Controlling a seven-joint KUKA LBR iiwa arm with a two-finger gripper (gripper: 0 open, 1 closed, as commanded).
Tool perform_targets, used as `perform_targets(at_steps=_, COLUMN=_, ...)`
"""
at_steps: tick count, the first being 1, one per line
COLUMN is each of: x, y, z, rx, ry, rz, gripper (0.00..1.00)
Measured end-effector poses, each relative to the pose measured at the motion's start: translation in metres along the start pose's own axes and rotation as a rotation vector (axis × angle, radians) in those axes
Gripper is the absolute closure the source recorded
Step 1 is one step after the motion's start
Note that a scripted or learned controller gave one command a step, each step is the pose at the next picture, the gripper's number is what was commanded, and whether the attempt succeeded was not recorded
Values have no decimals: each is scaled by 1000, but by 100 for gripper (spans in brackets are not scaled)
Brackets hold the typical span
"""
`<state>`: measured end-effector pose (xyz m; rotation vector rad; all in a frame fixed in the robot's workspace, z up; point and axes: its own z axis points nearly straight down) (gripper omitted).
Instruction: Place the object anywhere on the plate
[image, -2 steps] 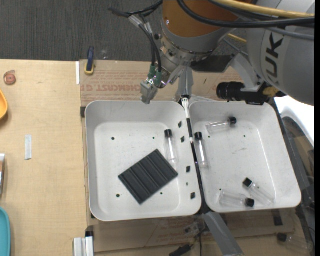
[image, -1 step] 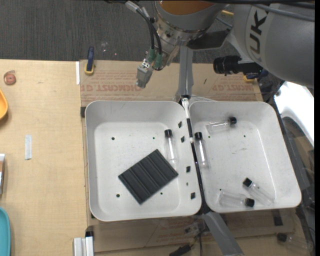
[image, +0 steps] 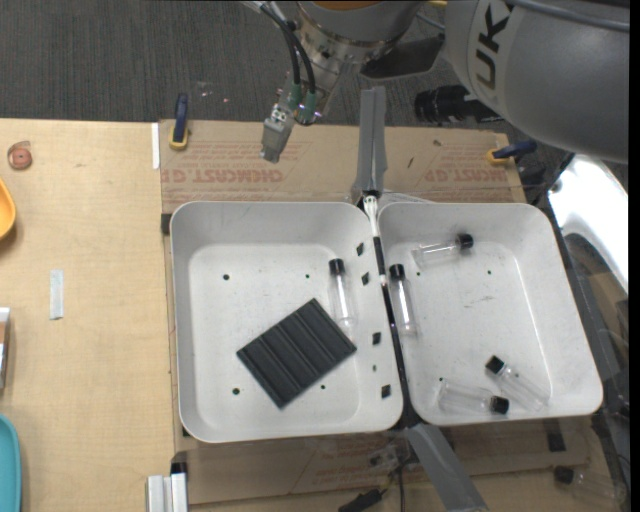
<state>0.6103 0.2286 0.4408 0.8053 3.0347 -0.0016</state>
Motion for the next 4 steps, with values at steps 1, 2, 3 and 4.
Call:
perform_targets(at_steps=1, x=-26, y=14, z=0, rx=-1, ry=-1, rz=-110, gripper=100)
perform_targets(at_steps=2, x=-22, y=13, z=0, rx=0, ry=1, rz=-201, gripper=100)
perform_targets(at_steps=3, x=-35, y=20, z=-1, rx=-2, ry=-1, rz=-288, gripper=100)
perform_targets(at_steps=4, x=-34, y=19, z=0, rx=-1, ry=0, rz=-389, gripper=100)
